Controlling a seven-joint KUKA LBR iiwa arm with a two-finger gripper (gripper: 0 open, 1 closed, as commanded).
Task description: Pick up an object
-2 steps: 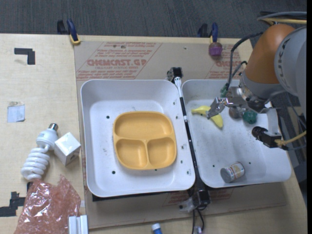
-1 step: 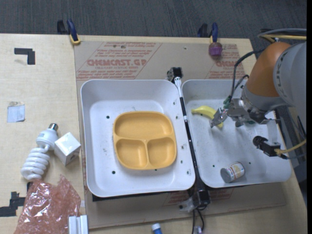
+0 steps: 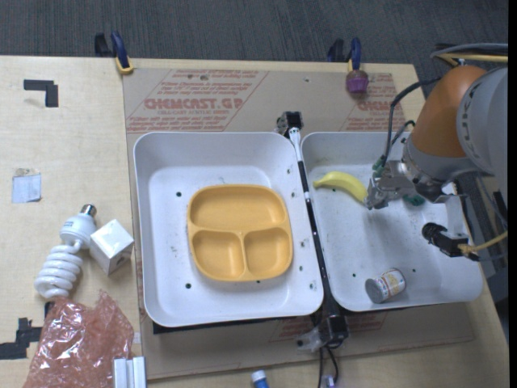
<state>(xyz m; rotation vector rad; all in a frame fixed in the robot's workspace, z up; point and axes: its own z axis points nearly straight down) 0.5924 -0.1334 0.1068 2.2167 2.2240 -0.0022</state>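
Observation:
A yellow banana point(image 3: 341, 186) lies in the right bin point(image 3: 420, 293), near its upper left. My gripper point(image 3: 376, 199) hangs just to the right of the banana's right end, low over the bin floor, and nothing shows in its grasp. A small tin can point(image 3: 385, 285) lies on its side near the bin's front edge, well apart from the gripper.
The left bin point(image 3: 161, 217) holds a yellow divided plate point(image 3: 240, 233). On the bench at the left lie a spiral light bulb point(image 3: 66, 253), a white box point(image 3: 111, 246) and a crumpled pink bag point(image 3: 77, 346). A black cable and plug point(image 3: 440, 237) hang over the right bin.

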